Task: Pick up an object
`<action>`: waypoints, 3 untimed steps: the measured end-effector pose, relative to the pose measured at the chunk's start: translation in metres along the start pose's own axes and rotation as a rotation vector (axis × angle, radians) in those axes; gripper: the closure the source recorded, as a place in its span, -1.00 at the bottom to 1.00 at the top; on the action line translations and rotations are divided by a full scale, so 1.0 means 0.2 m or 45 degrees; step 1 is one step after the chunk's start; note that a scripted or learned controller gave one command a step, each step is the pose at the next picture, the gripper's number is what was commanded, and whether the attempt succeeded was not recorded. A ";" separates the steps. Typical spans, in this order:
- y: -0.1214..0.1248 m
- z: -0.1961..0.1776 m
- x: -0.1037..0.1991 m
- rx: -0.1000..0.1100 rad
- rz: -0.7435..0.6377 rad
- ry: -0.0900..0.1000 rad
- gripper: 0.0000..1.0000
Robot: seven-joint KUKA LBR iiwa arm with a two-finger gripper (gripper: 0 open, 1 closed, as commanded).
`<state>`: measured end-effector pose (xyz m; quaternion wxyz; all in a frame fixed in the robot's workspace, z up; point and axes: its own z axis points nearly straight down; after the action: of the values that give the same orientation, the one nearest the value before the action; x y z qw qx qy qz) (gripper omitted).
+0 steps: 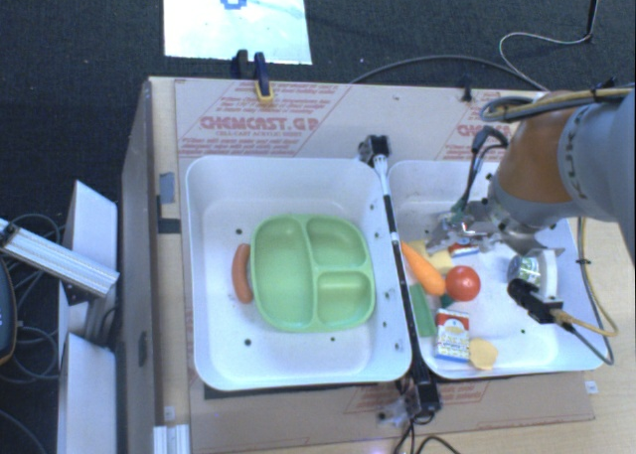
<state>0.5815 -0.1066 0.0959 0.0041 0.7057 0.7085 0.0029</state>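
Orange carrot (424, 268) lies against the right bin's (556, 348) left wall.

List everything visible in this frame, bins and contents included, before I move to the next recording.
shallow white plastic bins: two, white, side by side on the bench
green plastic divided plate: one, green, middle of the left bin
toy sausage: one, reddish-brown, left bin, touching the plate's left edge
toy carrot: one, orange, right bin, near the divider
toy tomato: one, red, right bin, right of the carrot
small red and white carton: one, right bin, front
round yellow piece: one, yellow, right bin, front edge
arm: one, grey with orange band, reaching over the right bin
hand: one, dark metal, low over the right bin behind the tomato
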 end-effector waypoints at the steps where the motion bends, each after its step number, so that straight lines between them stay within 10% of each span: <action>1: 0.00 -0.06 -0.01 -0.003 0.002 -0.004 1.00; 2: 0.00 -0.06 -0.01 -0.003 0.002 -0.003 -1.00; 3: 0.01 -0.11 -0.01 -0.006 0.001 -0.003 1.00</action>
<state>0.5830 -0.1082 0.1179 0.0065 0.7059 0.7082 0.0037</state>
